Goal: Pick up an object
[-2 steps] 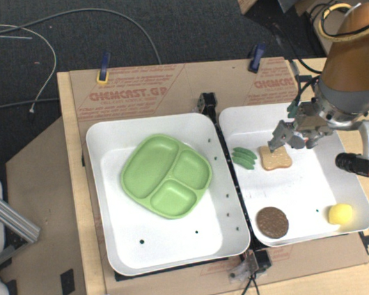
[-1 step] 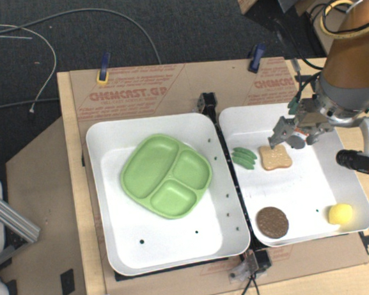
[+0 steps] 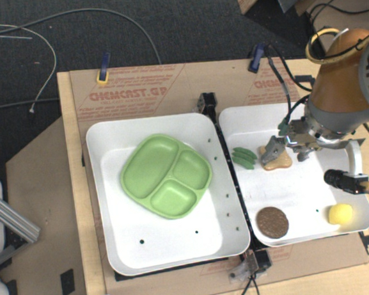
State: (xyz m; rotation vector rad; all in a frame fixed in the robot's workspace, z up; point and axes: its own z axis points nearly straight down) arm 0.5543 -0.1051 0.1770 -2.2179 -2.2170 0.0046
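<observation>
My gripper point(image 3: 287, 152) hangs over the upper left part of the right bin point(image 3: 304, 194), its fingers spread open. A tan, bread-like piece point(image 3: 277, 162) lies on the bin floor directly under the left finger point(image 3: 272, 149), partly covered by it. A green leafy item point(image 3: 244, 157) lies just left of the tan piece, near the bin's left wall. At the front of the same bin sit a brown disc point(image 3: 272, 222) and a yellow ball point(image 3: 340, 214).
The left bin point(image 3: 112, 201) holds a green divided plate point(image 3: 166, 175). The arm's orange band point(image 3: 341, 65) rises at the upper right. Bare floor lies in the middle of the right bin, between the tan piece and the brown disc.
</observation>
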